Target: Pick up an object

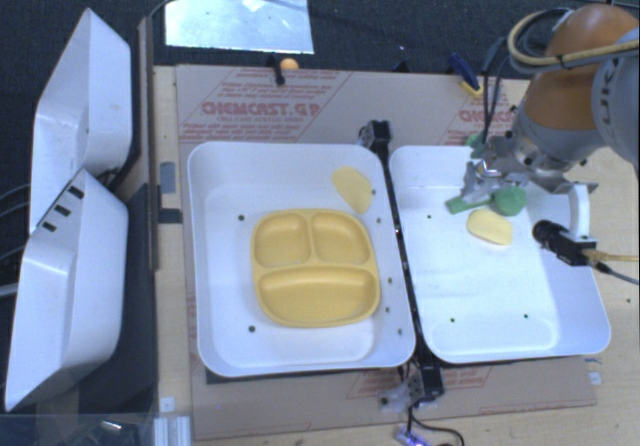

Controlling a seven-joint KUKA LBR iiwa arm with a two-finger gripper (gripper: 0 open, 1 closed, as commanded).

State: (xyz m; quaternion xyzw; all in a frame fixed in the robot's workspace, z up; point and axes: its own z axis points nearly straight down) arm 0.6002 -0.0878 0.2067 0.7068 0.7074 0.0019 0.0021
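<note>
Camera view, looking down at a slant. Two shallow white bins sit side by side on the bench: the left bin [215,264] in the centre of the frame and the right bin [500,324] at centre right. The grey arm [575,84] with its orange band enters from the upper right, and its gripper [487,179] reaches down over the upper part of the right bin. Whether the pincer is apart or together cannot be told at this angle. A green object [500,200] lies directly beneath and against the gripper tip, part of it extending to the lower left. A pale yellow object [490,227] lies on the bin floor just below the green one, close to the gripper. In the left bin rest a yellow divided tray [315,267] and, to its upper right, a pale yellow oval piece [352,189].
</note>
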